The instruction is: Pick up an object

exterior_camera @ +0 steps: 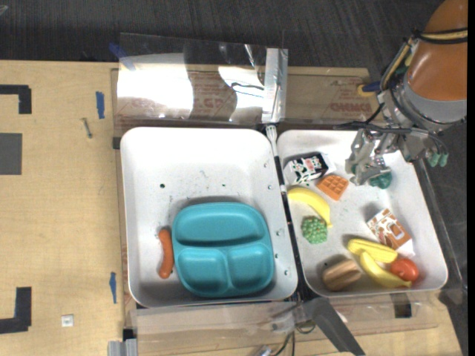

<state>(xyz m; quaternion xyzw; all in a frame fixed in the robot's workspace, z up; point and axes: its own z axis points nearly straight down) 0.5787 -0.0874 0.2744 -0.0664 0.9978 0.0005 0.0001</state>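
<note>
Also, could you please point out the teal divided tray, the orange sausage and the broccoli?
teal divided tray (221,248): camera view, middle divider.
orange sausage (165,254): camera view, mid-length.
broccoli (315,231): camera view, green head.

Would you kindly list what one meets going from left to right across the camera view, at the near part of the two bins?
Orange toy hot dog sausage → teal plastic divided tray → brown toy bread roll → red toy tomato.

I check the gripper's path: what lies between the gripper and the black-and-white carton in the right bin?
In the camera view, bare white bin floor separates the gripper from the carton; the orange waffle sits just below that stretch.
</note>
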